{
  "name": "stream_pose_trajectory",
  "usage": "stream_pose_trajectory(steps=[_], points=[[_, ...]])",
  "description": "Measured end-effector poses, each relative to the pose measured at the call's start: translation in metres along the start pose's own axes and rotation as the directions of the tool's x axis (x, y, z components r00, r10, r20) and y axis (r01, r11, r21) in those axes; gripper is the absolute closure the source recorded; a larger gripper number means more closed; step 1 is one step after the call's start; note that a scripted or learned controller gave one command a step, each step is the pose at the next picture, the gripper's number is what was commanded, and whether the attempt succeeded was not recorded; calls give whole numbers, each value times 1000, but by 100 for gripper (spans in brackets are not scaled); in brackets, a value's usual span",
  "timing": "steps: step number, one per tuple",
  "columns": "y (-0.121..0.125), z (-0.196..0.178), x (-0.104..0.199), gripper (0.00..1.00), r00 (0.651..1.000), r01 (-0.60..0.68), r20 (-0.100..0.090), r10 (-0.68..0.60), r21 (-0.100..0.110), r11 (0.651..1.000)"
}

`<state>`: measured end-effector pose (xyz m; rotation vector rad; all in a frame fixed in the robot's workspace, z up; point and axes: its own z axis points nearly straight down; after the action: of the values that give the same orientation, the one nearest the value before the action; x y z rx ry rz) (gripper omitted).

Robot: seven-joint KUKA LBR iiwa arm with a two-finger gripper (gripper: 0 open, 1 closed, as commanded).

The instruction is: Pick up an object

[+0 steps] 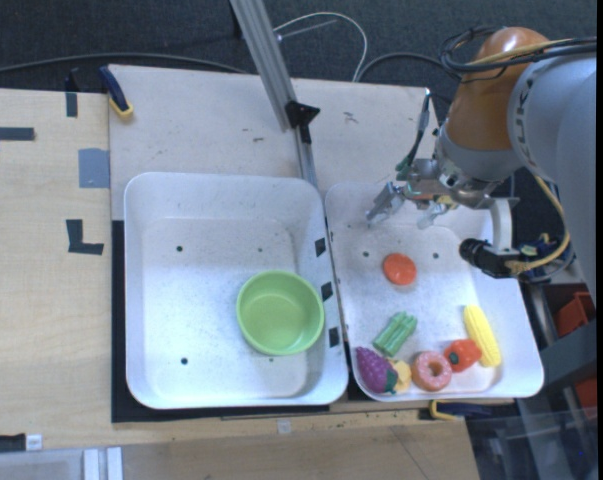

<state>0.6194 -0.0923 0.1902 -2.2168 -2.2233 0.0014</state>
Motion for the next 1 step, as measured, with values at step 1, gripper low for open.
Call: stream_pose_trajectory(steps=[1], points=[[0, 0, 0, 0, 1000, 0, 0, 0, 0, 1000]])
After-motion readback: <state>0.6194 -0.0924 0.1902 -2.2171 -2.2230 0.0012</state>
